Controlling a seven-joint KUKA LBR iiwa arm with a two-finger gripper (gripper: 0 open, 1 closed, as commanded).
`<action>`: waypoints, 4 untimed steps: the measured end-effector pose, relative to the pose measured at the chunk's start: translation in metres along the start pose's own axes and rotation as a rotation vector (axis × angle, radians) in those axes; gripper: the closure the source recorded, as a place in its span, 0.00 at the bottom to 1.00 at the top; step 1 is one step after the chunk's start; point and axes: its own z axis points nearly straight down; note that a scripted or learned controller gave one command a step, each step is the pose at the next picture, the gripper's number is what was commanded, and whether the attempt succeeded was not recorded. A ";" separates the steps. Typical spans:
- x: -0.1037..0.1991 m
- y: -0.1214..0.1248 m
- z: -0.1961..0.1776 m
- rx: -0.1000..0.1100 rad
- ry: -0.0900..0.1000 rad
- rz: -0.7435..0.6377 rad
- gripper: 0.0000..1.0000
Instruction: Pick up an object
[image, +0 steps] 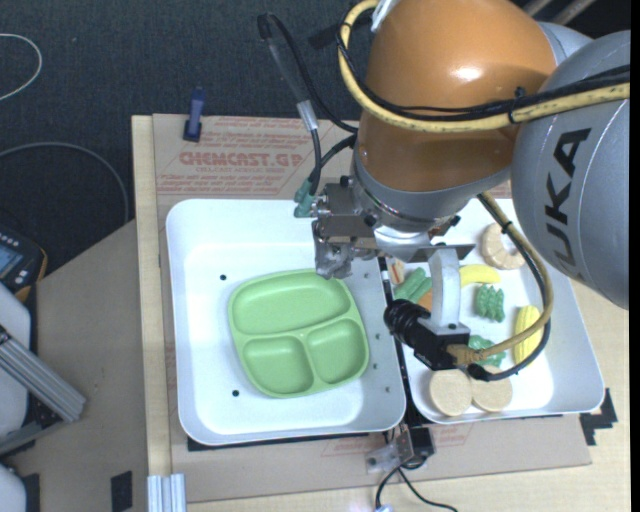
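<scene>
Nearest the camera lie two round tan wafer-like discs (468, 393) side by side at the front edge of the right shallow white bin (575, 385). Just behind them a black bracket (428, 337) on the gripper's side overhangs the rim shared by the two bins. The left shallow white bin (195, 330) holds a pale green plastic tray with three compartments (297, 332), lying flat and turned slightly askew. Farther back in the right bin are a small green ridged toy piece (489, 301), a yellow banana-shaped toy (483, 275), a curved yellow piece (527, 320) and a pale round disc (497, 247) (several are partly hidden by the arm). The two-finger gripper (337, 262) hangs over the far right corner of the green tray, seemingly just above its rim; whether its fingers are spread or closed cannot be told, and nothing is visibly held. Above it rises the grey arm with its glossy orange band (450, 75), and beneath both bins lies a brown cardboard sheet with red lettering (235, 150).
</scene>
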 end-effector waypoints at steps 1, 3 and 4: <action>0.031 0.000 0.019 0.001 -0.001 0.003 1.00; 0.040 0.192 0.119 -0.012 0.002 0.008 1.00; 0.052 0.133 -0.059 -0.016 0.005 0.002 1.00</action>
